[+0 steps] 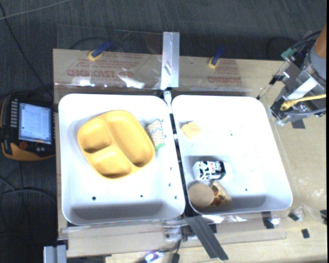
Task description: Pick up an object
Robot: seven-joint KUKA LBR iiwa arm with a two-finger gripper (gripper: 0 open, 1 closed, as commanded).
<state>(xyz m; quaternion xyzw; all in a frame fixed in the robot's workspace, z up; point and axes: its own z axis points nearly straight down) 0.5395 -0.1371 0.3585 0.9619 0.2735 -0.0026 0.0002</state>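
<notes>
The left bin (77, 196) holds a yellow three-compartment plate (115, 143) and a small patterned packet (156, 132) against its right wall. In the right bin (263, 163) lie a pale yellow piece (190, 129) near the back left, a black-and-white object (209, 169), a brown round thing (200, 194) at the front left and a tan packet (222, 196) touching it. My gripper (297, 107) hangs at the view's right edge, outside the right bin's back right corner and apart from every object.
A teach pendant (26, 126) lies on the floor left of the bench. A clear plastic sheet (120, 70) with two blue-yellow clamps lines the bench's back. A metal post (170, 59) stands behind the wall between the bins.
</notes>
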